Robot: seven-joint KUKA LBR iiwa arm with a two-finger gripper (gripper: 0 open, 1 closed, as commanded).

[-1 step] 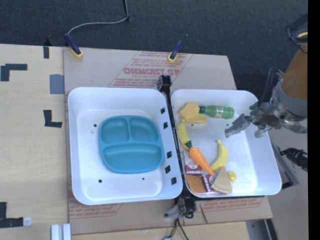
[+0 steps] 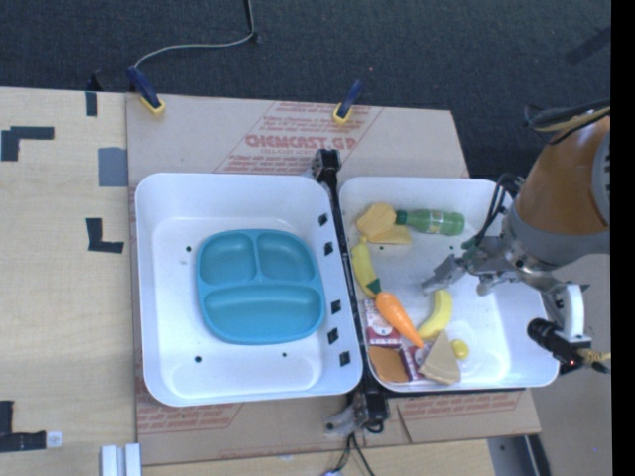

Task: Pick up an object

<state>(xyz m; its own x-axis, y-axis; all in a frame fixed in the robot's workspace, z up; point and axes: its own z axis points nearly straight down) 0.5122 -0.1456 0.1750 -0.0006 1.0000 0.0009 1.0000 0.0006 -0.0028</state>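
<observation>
The right bin (image 2: 496, 365) held a heap of toy food: a curved yellow banana (image 2: 437, 312), an orange carrot (image 2: 397, 316), a green bottle (image 2: 432, 222) lying on its side, and a tan wedge (image 2: 440, 364). The gripper (image 2: 451, 273) hung just above the banana's upper end, nothing visibly between its fingers; their spread could not be told. The arm's bulk hid the bin's right wall. The left bin (image 2: 159, 266) held 1 blue divided plate (image 2: 262, 286).

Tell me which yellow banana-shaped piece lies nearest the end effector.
The banana right of the carrot, just below the end effector; the other banana lies against the bin's left wall.
</observation>
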